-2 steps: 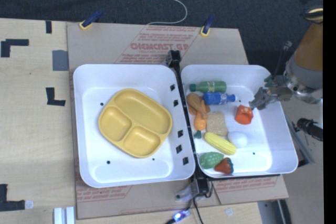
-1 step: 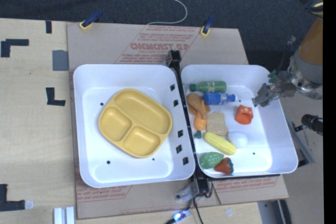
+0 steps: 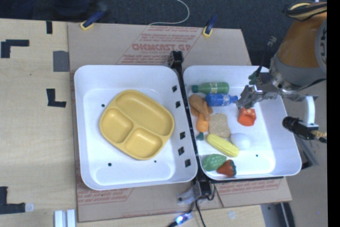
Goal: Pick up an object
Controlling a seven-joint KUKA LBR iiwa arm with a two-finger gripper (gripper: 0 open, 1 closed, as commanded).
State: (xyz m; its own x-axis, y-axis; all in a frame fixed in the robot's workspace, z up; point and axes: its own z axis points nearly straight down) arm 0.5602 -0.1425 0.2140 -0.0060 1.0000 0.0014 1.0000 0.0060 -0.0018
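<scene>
While the arm reaches in from the right, the scene reads from left to right as follows.

Bench: pale wood with a brown cardboard sheet (image 3: 159,45) under both bins.
Left bin (image 3: 87,130): shallow, white, holding a yellow divided plate (image 3: 136,124) that lies tilted near its middle.
Divider: black clips (image 3: 176,59) where the two bins meet.
Right bin (image 3: 276,159): shallow, white, with toy food crowded along its left side.
Far row: a green bottle (image 3: 211,87) lying on its side, with a blue bottle (image 3: 220,99) just beside it on the near side.
Left column: an orange carrot-like piece (image 3: 200,109), a beige bread slice (image 3: 219,125) and a yellow corn cob (image 3: 222,144).
Near corner: a green leafy piece (image 3: 213,161) touching a red strawberry-like piece (image 3: 227,168).
Middle: a white egg-like piece (image 3: 240,140) just right of the corn cob.
Task object: an orange-red piece (image 3: 246,116) lies on the bin floor, right of the blue bottle.
Gripper (image 3: 247,97): low over the right bin, directly above the orange-red piece.
Pincer state: cannot tell whether apart or together; too dark and blurred.
Arm (image 3: 300,50): grey with an orange band, at the right edge.
</scene>
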